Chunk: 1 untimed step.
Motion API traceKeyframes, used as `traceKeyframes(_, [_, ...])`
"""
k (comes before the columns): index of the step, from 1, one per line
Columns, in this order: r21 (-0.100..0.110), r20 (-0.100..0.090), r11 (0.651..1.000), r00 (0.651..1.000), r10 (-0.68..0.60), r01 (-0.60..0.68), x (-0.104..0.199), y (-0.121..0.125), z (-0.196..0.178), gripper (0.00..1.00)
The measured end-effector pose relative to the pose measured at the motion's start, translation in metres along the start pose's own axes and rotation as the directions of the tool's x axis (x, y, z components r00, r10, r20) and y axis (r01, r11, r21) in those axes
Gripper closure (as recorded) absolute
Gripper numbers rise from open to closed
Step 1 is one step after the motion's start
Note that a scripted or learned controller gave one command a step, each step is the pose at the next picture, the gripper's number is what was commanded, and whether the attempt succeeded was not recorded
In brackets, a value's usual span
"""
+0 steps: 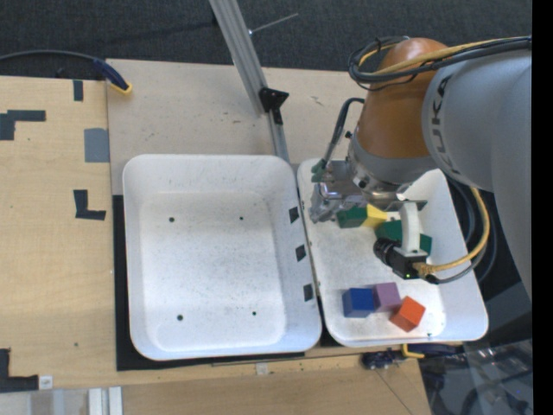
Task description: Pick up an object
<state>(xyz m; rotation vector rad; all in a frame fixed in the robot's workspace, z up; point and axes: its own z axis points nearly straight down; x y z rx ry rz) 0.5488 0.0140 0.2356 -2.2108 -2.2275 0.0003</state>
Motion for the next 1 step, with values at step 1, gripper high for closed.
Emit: traceKeyframes(1, [0.000, 0.000, 1.000, 1.000, -0.001, 0.001, 0.0587, -0.0017, -0.0048, 1.00])
